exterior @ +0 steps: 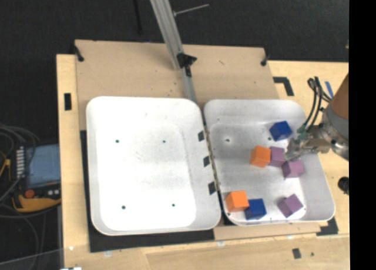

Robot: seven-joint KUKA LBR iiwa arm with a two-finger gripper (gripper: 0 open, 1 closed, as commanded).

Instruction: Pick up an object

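Note:
Several small blocks lie in the right bin (235, 116). A blue block (280, 130) sits toward the back. An orange block (261, 157) touches a purple block (277, 156) at mid-bin, with another purple block (293, 169) just to their right. Along the front edge lie an orange block (237, 200), a blue block (255, 209) and a purple block (289, 205). My gripper (295, 147) reaches in from the right and hangs just above the two middle purple blocks, its tip close to them. Nothing is visibly lifted.
The left bin (144, 163) sits beside the right one, joined by dark clips along the shared rim. A slanted metal rail (167, 25) rises behind the bins. Cables and a blue box (41, 166) lie off the bench at the left.

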